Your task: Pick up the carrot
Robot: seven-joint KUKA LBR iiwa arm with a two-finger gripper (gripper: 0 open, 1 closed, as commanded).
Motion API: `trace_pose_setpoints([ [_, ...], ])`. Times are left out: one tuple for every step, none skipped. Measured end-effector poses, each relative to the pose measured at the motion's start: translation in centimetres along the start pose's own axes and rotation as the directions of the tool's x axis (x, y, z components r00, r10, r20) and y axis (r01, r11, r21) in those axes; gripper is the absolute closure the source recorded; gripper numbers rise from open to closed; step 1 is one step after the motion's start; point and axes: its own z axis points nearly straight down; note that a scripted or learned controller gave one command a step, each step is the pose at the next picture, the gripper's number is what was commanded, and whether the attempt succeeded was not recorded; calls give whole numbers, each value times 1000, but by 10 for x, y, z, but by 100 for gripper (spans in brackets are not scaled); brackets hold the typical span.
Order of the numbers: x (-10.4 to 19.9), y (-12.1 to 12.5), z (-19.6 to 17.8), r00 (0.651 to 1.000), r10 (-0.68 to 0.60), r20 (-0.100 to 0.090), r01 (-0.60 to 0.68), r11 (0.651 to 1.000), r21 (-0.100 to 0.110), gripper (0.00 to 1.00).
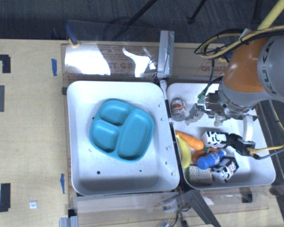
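- Arm (255, 65): comes in from the right and hangs over the far half of the right bin (270, 176). Looks like the approach step; no grasp made yet.
- Left bin (80, 141): holds just a blue divided plate (122, 129). Not involved in the pick.
- Gripper (209, 111): sits above the right bin's far side, beside a small can (178, 109) at its left. Can't tell its state, the wrist body hides too much. Nothing seen in it.
- Carrot (190, 140): orange, lying at a slant against the right bin's left wall, nearer than the gripper and to its left. Apart from the gripper, not touched.
- Next move, my read: shift nearer and slightly left, align across the carrot's narrow width, then descend.
- Clutter: yellow banana (184, 154) lies touching the carrot on its near-left side; black-and-white toy (217, 138) just to its right; blue bottle (209, 160) near that.
- Risk: tight pack. Bin wall and banana leave little room on the left, so a pinch could catch the banana too or slide off.
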Motion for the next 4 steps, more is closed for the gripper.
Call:
trace_pose_setpoints([
  [-39,-1,49,973,-233,-2,233,973,2,0],
  [12,1,0,923,-384,2,384,923,-3,0],
  [4,-44,0,956,-292,-2,292,956,2,0],
  [-21,-42,0,949,-314,0,314,949,0,0],
])
